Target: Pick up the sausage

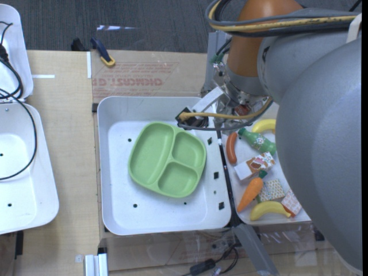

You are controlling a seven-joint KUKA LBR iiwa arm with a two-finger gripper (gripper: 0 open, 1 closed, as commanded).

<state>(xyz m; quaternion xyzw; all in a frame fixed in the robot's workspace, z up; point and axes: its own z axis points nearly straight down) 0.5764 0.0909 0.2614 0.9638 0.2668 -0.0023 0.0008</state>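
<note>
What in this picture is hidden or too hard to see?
- Gripper, camera view: tangled among cables; open or shut unclear.
- Right bin: its far side lies under the grey arm.
- Small packets beside the carrot: labels too small to read.

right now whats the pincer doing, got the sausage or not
Pincer: above the sausage in the right bin; whether it is open or closed cannot be told, and the sausage lies in the bin, not seen in its grip.

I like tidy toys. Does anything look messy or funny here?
Nothing is spilled or broken. The toy food is just jumbled in the right bin: sausage, carrot and bananas. The green plate lies flat by itself.
</note>
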